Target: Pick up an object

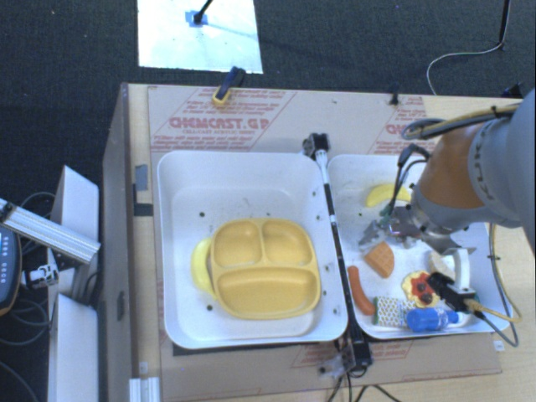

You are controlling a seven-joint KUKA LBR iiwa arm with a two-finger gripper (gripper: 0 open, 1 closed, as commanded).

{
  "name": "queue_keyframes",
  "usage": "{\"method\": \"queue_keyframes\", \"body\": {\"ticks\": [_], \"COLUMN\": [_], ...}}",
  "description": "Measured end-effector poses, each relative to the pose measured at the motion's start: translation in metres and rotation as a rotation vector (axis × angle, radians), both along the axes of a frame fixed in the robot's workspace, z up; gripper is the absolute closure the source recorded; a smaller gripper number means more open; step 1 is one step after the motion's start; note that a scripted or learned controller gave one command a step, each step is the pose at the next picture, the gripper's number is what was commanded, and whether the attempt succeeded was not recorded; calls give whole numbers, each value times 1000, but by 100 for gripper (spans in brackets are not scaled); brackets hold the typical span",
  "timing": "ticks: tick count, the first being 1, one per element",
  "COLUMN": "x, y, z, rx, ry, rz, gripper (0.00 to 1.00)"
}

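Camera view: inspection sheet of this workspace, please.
Surface: bench bearing left bin and right bin, side by side.
Job's things: in right bin, yellow piece, orange wedge, red sausage, blue bottle, flower toy.
Clutter: yellow divided tray in left bin.
Hand: hand over right bin, close by orange wedge; grip unclear.
Cables: thin cable on floor beyond right bin.
Surroundings: dark carpet, white sheet on it.

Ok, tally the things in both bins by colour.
Yellow: 3 (tray, plate beneath it, curved piece)
Orange: 2 (wedge, sausage)
Blue: 1 (bottle)
Green-white: 1 (block)
Red-yellow: 1 (disc)
Total: 8
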State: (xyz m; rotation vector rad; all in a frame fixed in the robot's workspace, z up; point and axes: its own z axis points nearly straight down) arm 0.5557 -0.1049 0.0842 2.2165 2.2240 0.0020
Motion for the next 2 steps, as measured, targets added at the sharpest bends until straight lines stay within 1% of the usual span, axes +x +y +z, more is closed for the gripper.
{"method": "queue_keyframes", "body": {"ticks": [1,2], "x": [-23,-22], "y": [20,19], "z": [0,10], "rx": [1,1], "ry": [2,0], "rz": [-1,0], "gripper": [0,100]}}
